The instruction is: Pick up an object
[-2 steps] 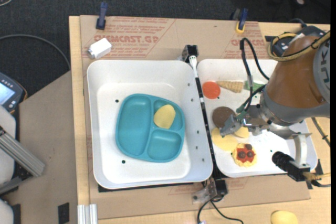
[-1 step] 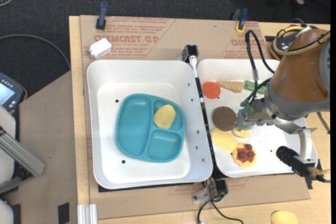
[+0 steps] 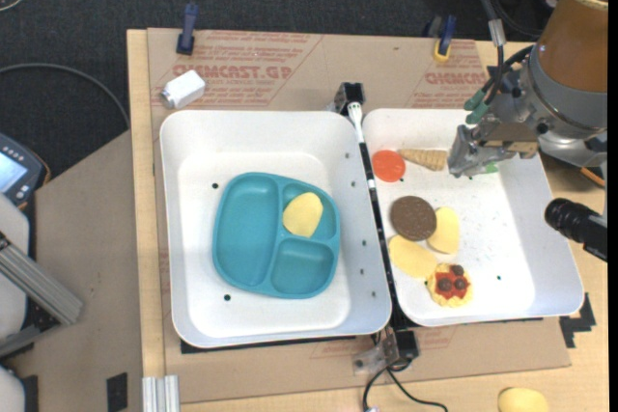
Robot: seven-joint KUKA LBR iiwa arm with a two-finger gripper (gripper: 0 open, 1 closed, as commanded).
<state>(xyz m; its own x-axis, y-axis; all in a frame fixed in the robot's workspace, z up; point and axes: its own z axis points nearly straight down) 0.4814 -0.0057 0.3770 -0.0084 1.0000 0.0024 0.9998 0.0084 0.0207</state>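
One tart [image 3: 449,285], two yellow slices [image 3: 413,256], one cookie [image 3: 413,217], one cone [image 3: 425,158]

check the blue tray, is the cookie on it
No, the cookie lies in the right bin; the tray holds a yellow piece.

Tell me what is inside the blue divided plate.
The blue divided plate in the left bin holds one pale yellow piece in its upper right compartment. Whatever lies beneath that piece is covered.
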